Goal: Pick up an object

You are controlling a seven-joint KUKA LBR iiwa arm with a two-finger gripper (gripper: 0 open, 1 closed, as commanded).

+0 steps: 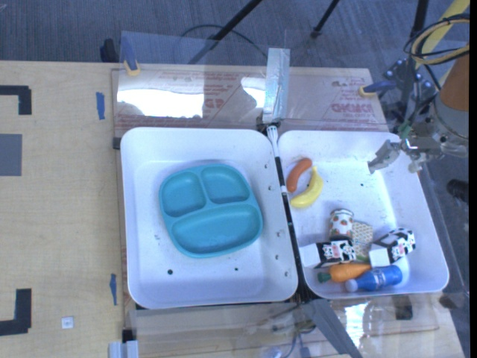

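Note:
My gripper (398,159) hangs over the far right part of the right bin (350,151), its fingers spread open with nothing between them. Below and to its left lie an orange sausage (298,171) and a yellow banana (310,190), touching each other. Nearer the front sit a small jar (341,221), a beige waffle piece (362,233), two cow-patterned cartons (335,252) (396,245), a carrot (346,272) and a blue bottle (381,278), crowded together.
The left bin (141,200) holds a blue divided plate (212,208). A raised divider edge (279,192) separates the two bins. Cables and the arm's body (447,88) stand at the right. Tripod legs cross the floor behind.

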